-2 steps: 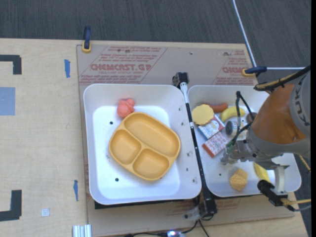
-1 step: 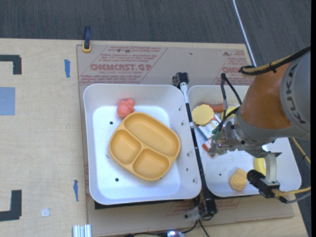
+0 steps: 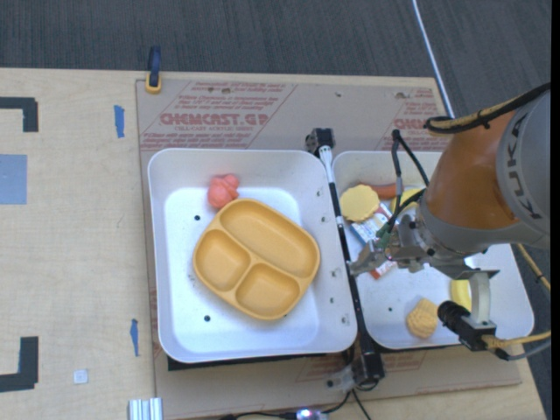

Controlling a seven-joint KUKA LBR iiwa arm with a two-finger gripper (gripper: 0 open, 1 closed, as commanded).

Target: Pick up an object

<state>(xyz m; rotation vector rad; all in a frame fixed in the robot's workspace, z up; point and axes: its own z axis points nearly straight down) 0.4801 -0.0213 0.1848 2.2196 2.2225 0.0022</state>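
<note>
Grey KUKA arm with orange band (image 3: pixel 472 178) fills the right side, hanging over the right white bin (image 3: pixel 516 322). Gripper (image 3: pixel 382 254) sits low at that bin's left part; fingers' state: cannot tell, wrist hardware blocks them. Just beside the gripper: small red-and-white packet (image 3: pixel 379 270) and pale yellow round disc (image 3: pixel 359 203) with an orange piece (image 3: pixel 385 188) behind it. Bumpy yellow lump (image 3: pixel 422 319) lies near the bin's front edge, apart from the gripper. Left white bin (image 3: pixel 171 261) holds a three-compartment yellow plastic tray (image 3: pixel 255 259) and a pink lumpy toy (image 3: pixel 222 189) touching its far rim.
</note>
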